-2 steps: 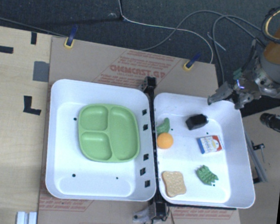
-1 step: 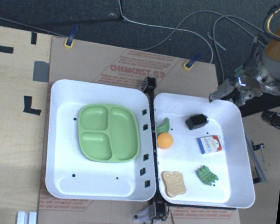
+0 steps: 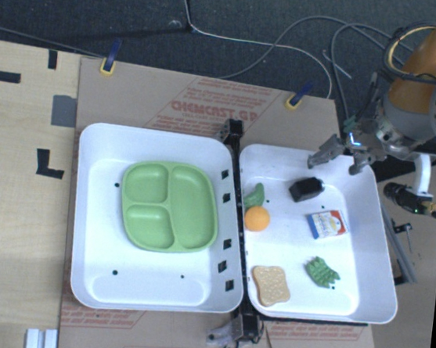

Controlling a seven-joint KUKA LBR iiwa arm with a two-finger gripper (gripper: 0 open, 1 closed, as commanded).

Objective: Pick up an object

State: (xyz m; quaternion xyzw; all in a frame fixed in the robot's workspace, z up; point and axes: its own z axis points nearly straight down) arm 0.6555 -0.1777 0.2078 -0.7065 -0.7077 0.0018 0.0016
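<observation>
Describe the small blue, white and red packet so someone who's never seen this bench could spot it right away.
Look at the right-hand white bin, the one without the green divided plate. Near its right wall, about midway down, lies the small packet, below and right of a black block. It is the only flat, printed, boxy thing there; its neighbours are plain-coloured toy foods.

Two white bins [image 3: 89,193] sit side by side. One holds one green plate [image 3: 170,207]. The other holds six small objects [image 3: 307,190].

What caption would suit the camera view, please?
Open pincer hovering above a black block in the right bin.
</observation>
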